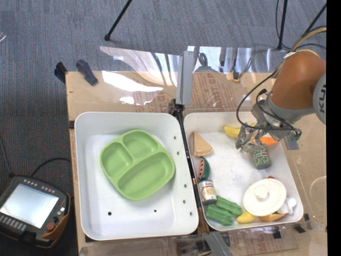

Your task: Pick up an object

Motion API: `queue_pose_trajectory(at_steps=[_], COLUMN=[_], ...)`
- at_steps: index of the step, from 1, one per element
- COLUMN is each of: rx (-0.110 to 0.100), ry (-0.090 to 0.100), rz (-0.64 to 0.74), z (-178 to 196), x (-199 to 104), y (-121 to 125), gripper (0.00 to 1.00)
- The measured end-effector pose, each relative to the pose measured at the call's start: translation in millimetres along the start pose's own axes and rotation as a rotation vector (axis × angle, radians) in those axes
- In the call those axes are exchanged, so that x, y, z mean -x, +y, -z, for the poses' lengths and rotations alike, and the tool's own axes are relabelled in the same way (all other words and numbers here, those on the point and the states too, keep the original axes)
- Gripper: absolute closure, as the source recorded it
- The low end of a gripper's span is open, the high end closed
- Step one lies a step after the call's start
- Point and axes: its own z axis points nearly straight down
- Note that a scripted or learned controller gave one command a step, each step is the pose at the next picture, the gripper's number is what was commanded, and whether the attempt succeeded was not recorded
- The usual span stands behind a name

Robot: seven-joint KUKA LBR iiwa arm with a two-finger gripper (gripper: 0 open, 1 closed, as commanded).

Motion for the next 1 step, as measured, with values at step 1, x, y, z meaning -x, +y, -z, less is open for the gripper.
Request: queue_pose_trajectory(at_steps=[1], rx=[-0.005], ry=[-0.004], rz=[-0.083], z=[106.9], x=[30.9], y=[54.7], gripper=[1.00])
